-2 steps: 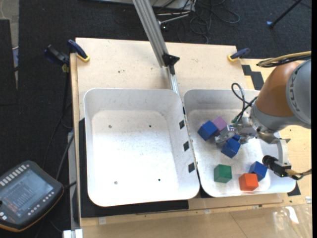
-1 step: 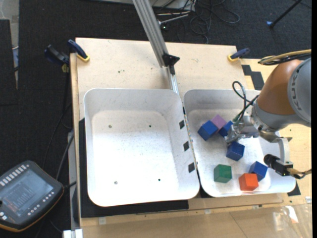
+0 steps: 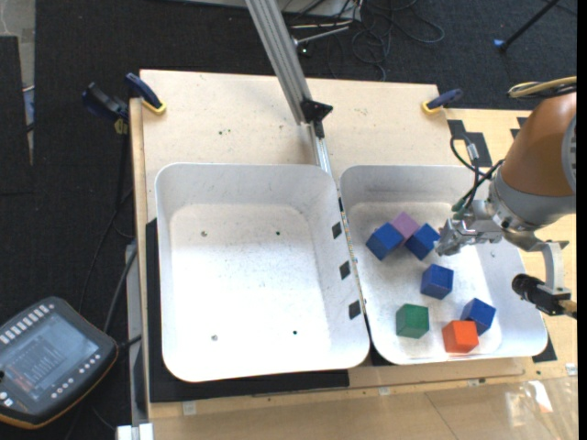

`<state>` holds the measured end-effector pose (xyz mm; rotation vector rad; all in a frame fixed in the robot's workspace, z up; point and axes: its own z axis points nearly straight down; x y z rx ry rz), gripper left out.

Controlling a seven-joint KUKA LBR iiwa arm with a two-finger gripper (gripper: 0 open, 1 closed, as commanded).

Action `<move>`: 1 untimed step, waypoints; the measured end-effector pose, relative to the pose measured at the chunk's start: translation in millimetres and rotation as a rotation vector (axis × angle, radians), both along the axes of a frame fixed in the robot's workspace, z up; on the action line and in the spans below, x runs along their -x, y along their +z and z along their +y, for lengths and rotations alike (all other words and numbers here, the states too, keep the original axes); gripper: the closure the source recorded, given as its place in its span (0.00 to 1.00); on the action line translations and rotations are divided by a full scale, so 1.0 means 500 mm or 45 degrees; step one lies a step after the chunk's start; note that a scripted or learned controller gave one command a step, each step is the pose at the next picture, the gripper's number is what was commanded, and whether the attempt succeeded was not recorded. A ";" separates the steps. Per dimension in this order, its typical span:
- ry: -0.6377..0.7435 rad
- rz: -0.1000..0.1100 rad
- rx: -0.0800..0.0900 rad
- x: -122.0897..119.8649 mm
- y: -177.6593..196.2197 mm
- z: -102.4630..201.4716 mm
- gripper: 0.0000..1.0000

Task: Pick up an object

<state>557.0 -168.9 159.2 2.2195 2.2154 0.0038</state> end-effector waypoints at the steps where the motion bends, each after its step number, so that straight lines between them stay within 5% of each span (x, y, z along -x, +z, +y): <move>1: 0.005 0.000 0.000 0.000 0.086 -0.002 1.00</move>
